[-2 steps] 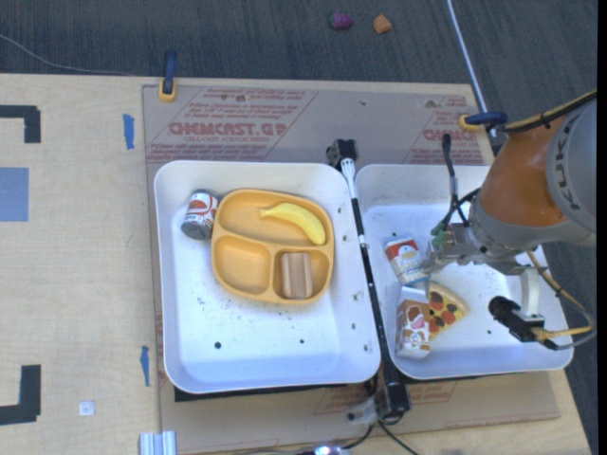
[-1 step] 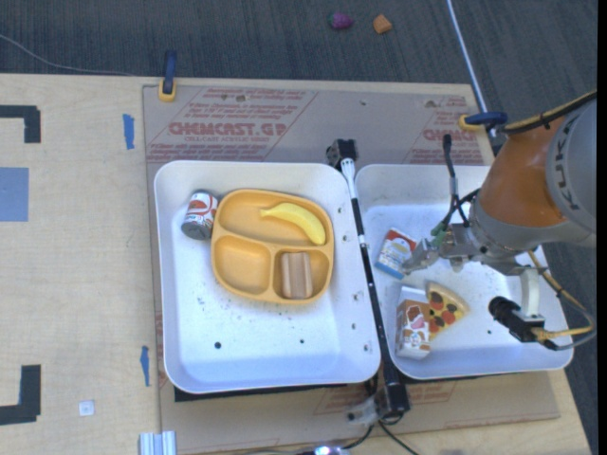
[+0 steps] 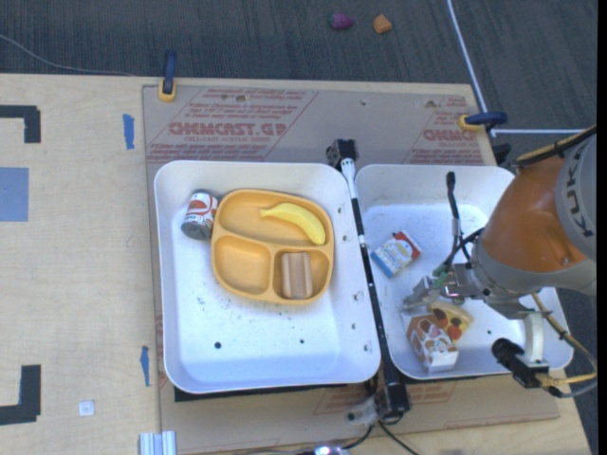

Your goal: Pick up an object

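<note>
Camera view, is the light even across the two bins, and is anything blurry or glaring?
Camera view: the left bin is evenly lit with soft shadows; the arm shades part of the right bin; the gripper looks slightly soft; the yellow tray and banana are sharp, no strong glare.

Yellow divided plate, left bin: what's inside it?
The yellow divided plate holds a banana in its top compartment and a brown block lower right. Lower-left compartment looks bare. Anything beneath these items is hidden.
</note>
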You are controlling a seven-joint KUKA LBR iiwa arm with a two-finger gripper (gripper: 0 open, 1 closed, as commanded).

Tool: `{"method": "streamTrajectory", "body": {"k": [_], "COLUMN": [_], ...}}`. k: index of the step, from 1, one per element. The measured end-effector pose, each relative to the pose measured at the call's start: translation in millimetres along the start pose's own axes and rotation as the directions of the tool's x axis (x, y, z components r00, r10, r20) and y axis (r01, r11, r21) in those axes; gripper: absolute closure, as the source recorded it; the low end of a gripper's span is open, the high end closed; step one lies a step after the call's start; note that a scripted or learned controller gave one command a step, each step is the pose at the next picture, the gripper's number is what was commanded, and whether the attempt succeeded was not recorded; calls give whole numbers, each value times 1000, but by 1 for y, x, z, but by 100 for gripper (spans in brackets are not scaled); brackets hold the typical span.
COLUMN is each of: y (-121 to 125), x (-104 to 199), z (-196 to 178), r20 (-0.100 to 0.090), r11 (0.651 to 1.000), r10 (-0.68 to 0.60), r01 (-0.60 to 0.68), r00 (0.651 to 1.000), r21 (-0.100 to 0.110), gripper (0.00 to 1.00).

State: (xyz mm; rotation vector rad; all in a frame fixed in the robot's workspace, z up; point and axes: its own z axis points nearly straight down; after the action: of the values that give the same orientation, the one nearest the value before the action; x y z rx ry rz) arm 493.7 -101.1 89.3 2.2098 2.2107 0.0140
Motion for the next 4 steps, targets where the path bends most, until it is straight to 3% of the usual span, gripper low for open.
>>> {"method": "streamTrajectory", "body": {"k": [1,2,4], "y": [2,2,-10], "x": [-4,-4,6], "z": [-11,-11,0], "r20": [10,10,4], "r11": [1000,1000,1000], "r10": [4,4,3], "r01": [-4,-4,-3], "r00": [1000,1000,1000], "r21": [-9,-9,-1], "gripper": [100,0,0]}}
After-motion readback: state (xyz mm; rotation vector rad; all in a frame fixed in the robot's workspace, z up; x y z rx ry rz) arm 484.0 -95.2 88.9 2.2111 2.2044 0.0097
